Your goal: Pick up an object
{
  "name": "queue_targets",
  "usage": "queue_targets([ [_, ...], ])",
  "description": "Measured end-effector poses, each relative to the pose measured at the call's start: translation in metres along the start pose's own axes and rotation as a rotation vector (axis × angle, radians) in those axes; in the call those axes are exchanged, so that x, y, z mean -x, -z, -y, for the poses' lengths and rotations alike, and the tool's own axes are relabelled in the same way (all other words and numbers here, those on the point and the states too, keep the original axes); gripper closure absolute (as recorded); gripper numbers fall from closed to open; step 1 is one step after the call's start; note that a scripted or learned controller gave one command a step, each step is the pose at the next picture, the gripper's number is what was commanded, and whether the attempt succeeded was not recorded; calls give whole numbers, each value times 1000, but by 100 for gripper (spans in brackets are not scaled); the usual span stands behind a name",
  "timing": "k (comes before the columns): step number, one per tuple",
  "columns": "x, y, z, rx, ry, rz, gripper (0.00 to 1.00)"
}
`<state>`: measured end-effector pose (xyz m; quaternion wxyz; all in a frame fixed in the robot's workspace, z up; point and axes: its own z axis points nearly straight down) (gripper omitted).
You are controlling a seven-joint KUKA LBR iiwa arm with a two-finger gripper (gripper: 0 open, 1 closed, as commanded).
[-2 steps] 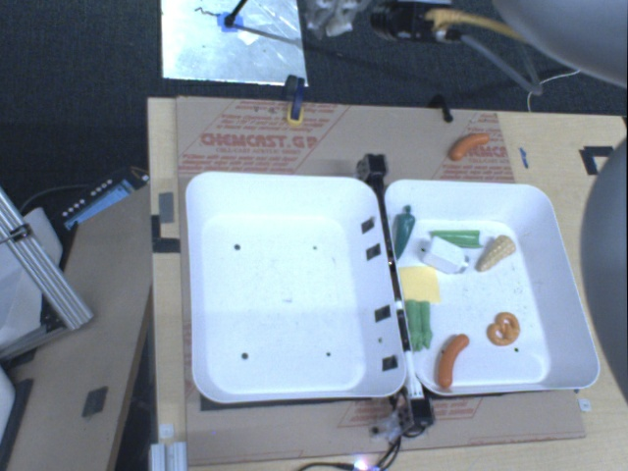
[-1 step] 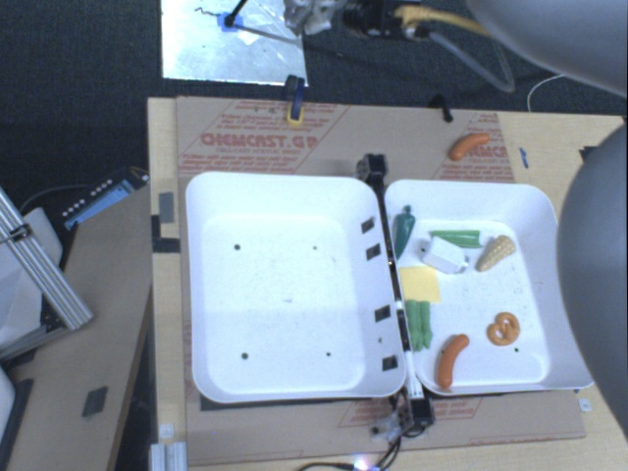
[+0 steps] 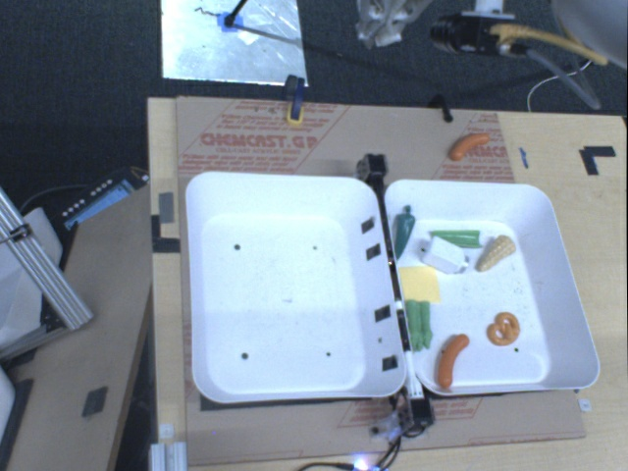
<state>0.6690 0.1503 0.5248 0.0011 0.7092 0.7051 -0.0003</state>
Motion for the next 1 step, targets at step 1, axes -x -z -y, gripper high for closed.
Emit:
queue_targets([
  [1, -44, 11, 1, 3, 12, -4, 100],
])
